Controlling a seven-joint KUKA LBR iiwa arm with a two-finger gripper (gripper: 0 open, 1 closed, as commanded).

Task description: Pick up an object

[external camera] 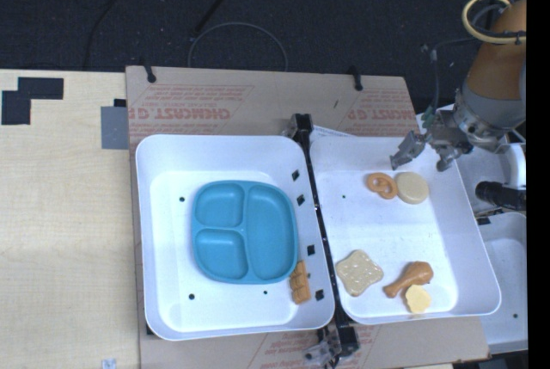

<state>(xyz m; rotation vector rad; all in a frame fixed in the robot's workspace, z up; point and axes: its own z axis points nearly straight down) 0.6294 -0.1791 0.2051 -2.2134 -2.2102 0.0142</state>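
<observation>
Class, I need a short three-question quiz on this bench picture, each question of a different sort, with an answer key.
1. True or false: the blue divided plate lies in the left bin.
2. Multiple choice: which item lies nearest the gripper? A) toast slice B) drumstick C) pretzel
3. Fill in: the waffle piece lies just off the plate's lower-____ corner.

Key: 1 true; 2 C; 3 right. The gripper hangs open above the right bin, holding nothing.
</observation>
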